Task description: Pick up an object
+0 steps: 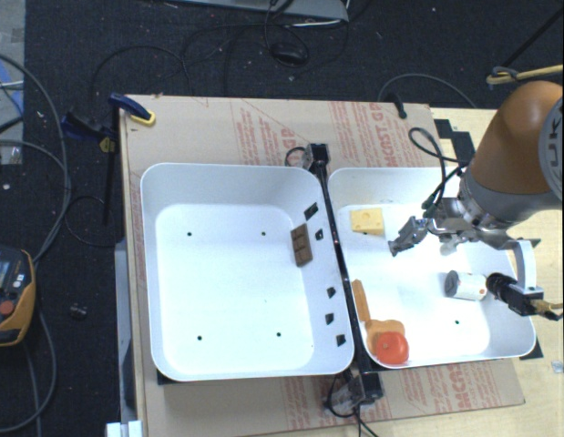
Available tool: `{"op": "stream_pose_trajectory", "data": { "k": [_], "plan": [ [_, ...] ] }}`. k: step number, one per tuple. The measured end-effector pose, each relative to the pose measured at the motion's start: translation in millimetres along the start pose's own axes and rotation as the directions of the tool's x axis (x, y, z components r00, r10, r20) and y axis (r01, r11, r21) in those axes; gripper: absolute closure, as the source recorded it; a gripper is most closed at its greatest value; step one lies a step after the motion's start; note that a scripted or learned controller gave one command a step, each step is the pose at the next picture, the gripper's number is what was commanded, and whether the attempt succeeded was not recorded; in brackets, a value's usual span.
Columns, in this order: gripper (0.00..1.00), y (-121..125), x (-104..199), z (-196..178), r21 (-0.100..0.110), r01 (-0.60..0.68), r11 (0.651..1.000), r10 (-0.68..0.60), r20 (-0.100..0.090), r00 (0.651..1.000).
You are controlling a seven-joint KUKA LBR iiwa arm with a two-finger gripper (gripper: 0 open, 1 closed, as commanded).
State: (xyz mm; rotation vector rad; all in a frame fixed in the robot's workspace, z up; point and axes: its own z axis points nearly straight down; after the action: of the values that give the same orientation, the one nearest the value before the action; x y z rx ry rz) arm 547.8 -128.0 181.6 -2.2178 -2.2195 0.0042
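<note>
Camera view: the metal tool point(407, 238), grip state unclear, hangs beside a holed yellow cheese wedge point(367, 221).

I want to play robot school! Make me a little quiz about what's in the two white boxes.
1. True or false: the yellow cheese wedge lies in the right bin.
2. Which thing lies in the left bin? A) brown chocolate bar B) red tomato C) white cylinder
3. Fill in: the tool hovers over the ____ bin.

Key: 1 true; 2 A; 3 right.
</note>
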Motion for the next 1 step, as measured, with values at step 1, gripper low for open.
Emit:
{"op": "stream_pose_trajectory", "data": {
  "k": [1],
  "plan": [
    [0.0, -0.3, -1.4, 42.4, -0.001, -0.001, 1.0, 0.001, 0.0, 1.0]
  ]
}}
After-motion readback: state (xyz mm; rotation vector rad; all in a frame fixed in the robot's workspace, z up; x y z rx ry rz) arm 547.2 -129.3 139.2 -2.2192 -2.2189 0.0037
